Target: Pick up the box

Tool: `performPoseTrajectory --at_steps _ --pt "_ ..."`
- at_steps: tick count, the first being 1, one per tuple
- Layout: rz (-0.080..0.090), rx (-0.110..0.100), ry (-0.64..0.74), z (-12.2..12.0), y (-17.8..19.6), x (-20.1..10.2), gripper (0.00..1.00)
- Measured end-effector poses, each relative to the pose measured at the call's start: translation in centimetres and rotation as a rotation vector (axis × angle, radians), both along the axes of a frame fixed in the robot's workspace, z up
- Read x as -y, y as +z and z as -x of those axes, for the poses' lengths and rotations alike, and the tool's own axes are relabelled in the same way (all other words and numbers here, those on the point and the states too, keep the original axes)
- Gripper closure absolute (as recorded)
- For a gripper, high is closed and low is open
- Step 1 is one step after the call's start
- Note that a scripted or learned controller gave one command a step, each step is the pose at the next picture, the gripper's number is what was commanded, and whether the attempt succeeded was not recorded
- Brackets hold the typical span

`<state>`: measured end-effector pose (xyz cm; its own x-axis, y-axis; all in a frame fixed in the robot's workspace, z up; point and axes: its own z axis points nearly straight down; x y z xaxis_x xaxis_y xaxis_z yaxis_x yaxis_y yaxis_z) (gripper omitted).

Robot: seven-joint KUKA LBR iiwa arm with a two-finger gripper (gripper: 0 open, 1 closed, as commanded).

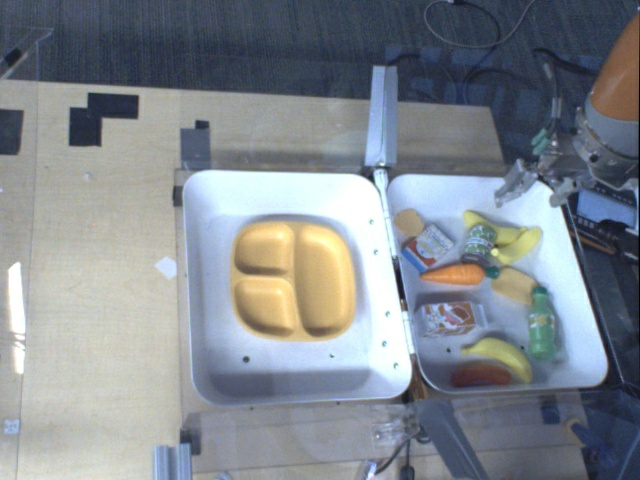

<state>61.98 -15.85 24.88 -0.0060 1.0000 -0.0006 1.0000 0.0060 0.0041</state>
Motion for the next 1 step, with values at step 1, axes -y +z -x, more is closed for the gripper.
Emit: performPoseTrajectory --at_steps 1 --pt "-0.001 0.014 -0.264 -0.55 -14.55 -3.30 0.00"
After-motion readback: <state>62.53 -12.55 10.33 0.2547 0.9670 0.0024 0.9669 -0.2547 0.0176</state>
